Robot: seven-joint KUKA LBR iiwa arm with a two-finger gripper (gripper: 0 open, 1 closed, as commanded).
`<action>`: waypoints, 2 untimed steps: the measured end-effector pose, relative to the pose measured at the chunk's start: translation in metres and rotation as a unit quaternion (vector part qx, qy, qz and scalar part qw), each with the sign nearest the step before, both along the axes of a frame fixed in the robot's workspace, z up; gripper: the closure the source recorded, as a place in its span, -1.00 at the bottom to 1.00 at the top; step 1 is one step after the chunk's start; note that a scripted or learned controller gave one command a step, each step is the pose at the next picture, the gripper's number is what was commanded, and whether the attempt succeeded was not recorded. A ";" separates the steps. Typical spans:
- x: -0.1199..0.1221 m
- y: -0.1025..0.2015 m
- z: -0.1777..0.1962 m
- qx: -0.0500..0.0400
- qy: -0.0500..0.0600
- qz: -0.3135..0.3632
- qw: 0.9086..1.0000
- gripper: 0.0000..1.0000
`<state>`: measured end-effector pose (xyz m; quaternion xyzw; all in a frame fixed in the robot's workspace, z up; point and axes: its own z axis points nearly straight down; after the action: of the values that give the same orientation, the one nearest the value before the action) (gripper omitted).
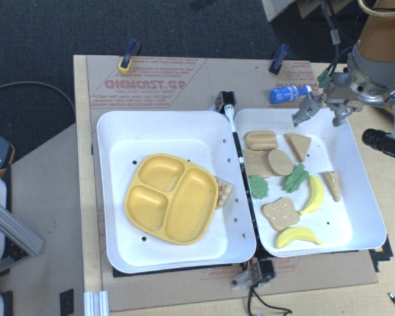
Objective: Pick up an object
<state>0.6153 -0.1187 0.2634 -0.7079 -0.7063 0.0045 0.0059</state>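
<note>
The desk [85, 176] has a tan top, and a brown sheet printed with red lettering [145, 81] covers most of it. Two shallow white bins rest on that sheet, side by side and touching: the left bin [108, 176] and the right bin [365, 203]. A blue-labelled bottle [289, 94] lies on its side on the sheet, just beyond the right bin's far rim. Two clamps, a yellow-tipped one [127, 56] and a blue one [279, 58], grip the sheet's far edge.

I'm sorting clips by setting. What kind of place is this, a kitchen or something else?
Likely a robotics lab bench, not a kitchen: two shallow white plastic bins clamped onto a board, toy food such as a yellow plastic banana, and a grey robot gripper above them.
</note>
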 end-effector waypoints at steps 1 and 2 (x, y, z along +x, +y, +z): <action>0.002 0.000 0.008 -0.001 -0.007 0.001 1.000 -1.00; -0.001 -0.003 -0.053 -0.001 -0.005 0.001 1.000 -1.00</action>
<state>0.6142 -0.1215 0.2103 -0.7073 -0.7069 0.0014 0.0021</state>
